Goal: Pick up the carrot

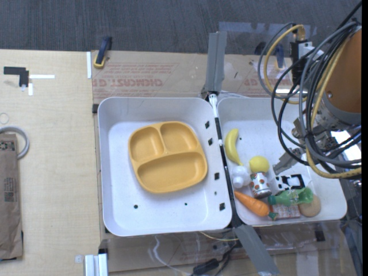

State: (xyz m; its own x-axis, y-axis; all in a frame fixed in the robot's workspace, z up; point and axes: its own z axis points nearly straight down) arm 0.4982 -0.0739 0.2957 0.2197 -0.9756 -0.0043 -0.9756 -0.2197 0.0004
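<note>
The orange carrot (pixel 253 203) lies at a slant near the front edge of the right bin (pixel 270 117), with its thick end toward the bin's front middle. My gripper (pixel 287 164) hangs over the right half of that bin, under a tangle of cables, up and to the right of the carrot and apart from it. Nothing shows between the gripper and the carrot except a small spotted can (pixel 261 184).
The right bin also holds a banana (pixel 232 145), a lemon (pixel 259 164), a white lump (pixel 238 180), a green leafy item (pixel 294 198), a pink packet (pixel 284 213) and a brown potato (pixel 310 208). A yellow divided plate (pixel 168 157) lies in the left bin (pixel 115 171).
</note>
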